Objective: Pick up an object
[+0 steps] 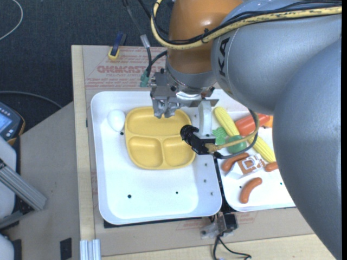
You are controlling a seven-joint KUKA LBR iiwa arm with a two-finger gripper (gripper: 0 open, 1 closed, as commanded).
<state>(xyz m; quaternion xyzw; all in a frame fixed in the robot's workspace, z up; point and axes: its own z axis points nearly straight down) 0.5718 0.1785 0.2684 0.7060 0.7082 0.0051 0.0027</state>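
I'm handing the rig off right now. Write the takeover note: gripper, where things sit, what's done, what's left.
Gripper: over the far edge of the yellow divided tray in the left bin; whether it is open or shut cannot be told.
White egg lies beside the tray's left edge.
Right bin: corn, sausages, other toy food.
Done: no object visibly held.
Left: grasp and lift one object.

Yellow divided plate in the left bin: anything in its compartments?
The two front compartments of the yellow plate look bare. The gripper hangs over the large back compartment, hiding part of it. A white egg lies beside the plate's left rim, outside it.
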